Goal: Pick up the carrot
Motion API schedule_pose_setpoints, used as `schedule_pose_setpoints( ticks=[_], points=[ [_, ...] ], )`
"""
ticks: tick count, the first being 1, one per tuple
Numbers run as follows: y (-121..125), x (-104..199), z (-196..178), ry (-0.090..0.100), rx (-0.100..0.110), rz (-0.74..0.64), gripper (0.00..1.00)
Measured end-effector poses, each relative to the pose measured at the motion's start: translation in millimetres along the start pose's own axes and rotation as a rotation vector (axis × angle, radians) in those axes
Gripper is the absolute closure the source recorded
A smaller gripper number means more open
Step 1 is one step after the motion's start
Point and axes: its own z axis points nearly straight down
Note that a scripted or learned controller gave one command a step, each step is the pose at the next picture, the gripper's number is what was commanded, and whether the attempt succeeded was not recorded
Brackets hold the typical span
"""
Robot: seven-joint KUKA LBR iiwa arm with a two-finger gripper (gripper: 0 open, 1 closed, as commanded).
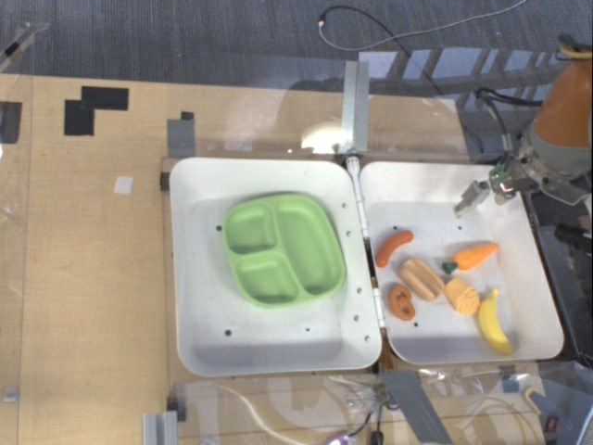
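Spanning most of the view, the wooden counter [83, 276] carries two white bins side by side, the left bin [269, 350] holding a green three-part plate [283, 248] near its middle, and the right bin [519, 341] holding a cluster of toy foods in its lower half. From the right edge the arm [567, 119] reaches in, its orange band over the right bin's upper right corner, and the end effector [474, 196] hangs over that bin's upper right part, well apart from the foods; whether it is open or closed I cannot tell, and nothing shows in its grasp. Below it lies the yellow banana [492, 323] by the bin's lower right, then the carrot [475, 256], orange tip pointing right, leafy end left, right of the hot dog [422, 278]. A red sausage [393, 246] lies upper left of the cluster, a corn piece [461, 296] sits between hot dog and banana, and a small brown pretzel [400, 301] sits lowest left
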Motion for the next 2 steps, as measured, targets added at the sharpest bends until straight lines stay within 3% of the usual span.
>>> schedule_pose_setpoints(
  ticks=[1,2],
  points=[
    [-35.3,37.7,6.2,0.003,0.004,0.08,0.0],
    [-75.9,19.0,56.8,-0.003,-0.004,0.075,0.0]
  ],
)
